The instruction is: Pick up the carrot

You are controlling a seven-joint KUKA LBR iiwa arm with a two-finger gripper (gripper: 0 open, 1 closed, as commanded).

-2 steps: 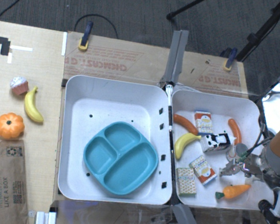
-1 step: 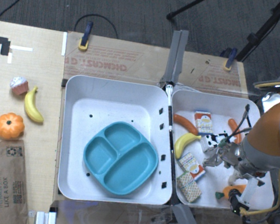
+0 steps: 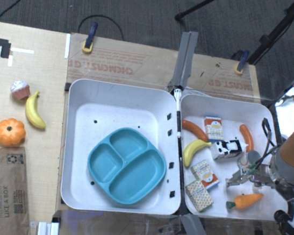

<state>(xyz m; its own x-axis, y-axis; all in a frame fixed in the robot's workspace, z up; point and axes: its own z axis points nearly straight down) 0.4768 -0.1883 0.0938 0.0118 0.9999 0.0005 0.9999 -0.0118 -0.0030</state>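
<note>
Presently, the small orange plastic carrot with a green stub [image 3: 245, 200] was located at the right white bin's [image 3: 230, 105] near edge, long axis roughly left-right, green end leftward. The two-finger gripper [image 3: 240, 175] was positioned just above it, empty; finger spread could not be determined.
</note>
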